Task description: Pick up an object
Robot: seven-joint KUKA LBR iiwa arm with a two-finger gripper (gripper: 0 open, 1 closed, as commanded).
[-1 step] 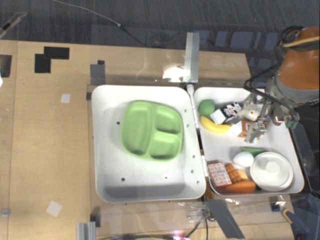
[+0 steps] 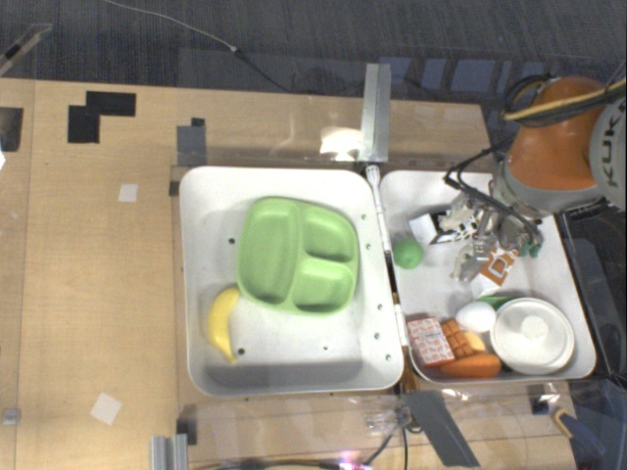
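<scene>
Currently two white bins sit side by side on the bench. Using the green divided tray as landmark: it lies in the left bin, roughly centred, three compartments, tilted a bit. Banana lies at the tray's lower-left corner, just beside its rim, curving down toward the bin floor.

Right bin is across the divider from the tray. Contents, all on the far side of the tray:
- small green ball, nearest to the tray, just over the divider.
- small white block just above the ball.
- checkered red-white packet at the bin's lower-left corner, below the ball.
- orange carrot-like piece along the lower wall, beside the packet; a small orange block sits just above it.
- white egg-like object above the carrot piece, beside the bowl.
- white bowl in the lower-right corner, farthest from the tray.
- orange-and-white small item under the gripper, partly hidden.

Gripper hangs low over the right bin's upper middle, between ball and bowl, arm entering from the right. Finger spacing: cannot tell, cables and brackets clutter it. Nothing visibly between the fingers, so no hold confirmed.
</scene>
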